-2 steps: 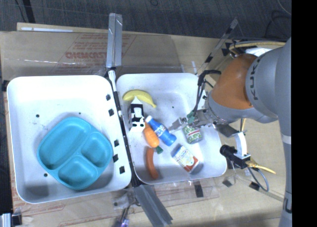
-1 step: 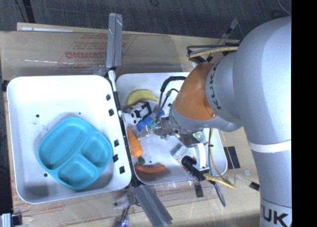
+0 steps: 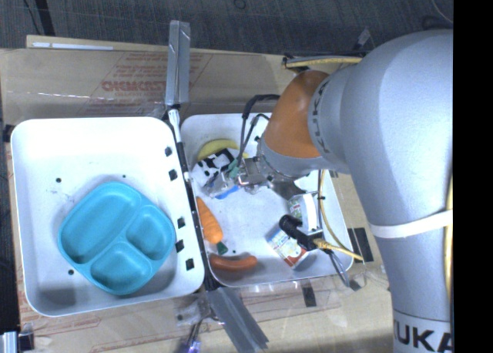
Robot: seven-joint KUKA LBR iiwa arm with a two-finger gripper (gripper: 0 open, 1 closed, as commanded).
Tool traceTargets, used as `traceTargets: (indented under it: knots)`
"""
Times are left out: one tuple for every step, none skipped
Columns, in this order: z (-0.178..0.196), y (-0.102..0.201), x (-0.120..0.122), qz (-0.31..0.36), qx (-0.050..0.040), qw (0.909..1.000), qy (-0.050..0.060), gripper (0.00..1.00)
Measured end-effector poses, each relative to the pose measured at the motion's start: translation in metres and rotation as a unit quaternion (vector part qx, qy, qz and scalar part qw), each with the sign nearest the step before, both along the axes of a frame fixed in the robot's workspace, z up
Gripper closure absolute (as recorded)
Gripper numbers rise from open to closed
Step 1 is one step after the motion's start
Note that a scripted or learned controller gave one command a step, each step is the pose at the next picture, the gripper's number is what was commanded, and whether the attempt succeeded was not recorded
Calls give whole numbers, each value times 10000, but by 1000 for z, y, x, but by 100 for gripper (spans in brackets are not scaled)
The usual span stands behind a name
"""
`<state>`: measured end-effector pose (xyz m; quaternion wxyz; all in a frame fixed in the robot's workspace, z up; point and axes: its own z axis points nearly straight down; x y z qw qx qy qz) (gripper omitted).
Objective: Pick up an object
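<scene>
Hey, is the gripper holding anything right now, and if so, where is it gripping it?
Cannot be told. The gripper is low in the right bin, over clutter beside the carrot, and nothing is plainly visible between its fingers.

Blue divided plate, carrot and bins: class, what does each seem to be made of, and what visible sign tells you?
Blue divided plate: probably moulded plastic, with a smooth, even, matte colour. Carrot: likely toy plastic, uniform orange with a slight sheen. Bins: seemingly thin white plastic, with smooth walls and rounded corners.
</scene>
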<state>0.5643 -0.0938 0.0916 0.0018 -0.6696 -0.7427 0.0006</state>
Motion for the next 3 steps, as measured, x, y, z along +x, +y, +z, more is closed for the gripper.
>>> traceTargets:
  knots:
    - [0,-9,38,-322,-4,9995,3,0]
    - [10,-11,37,-297,-18,9996,17,100]
    - [107,-5,78,209,-6,9998,-12,100]
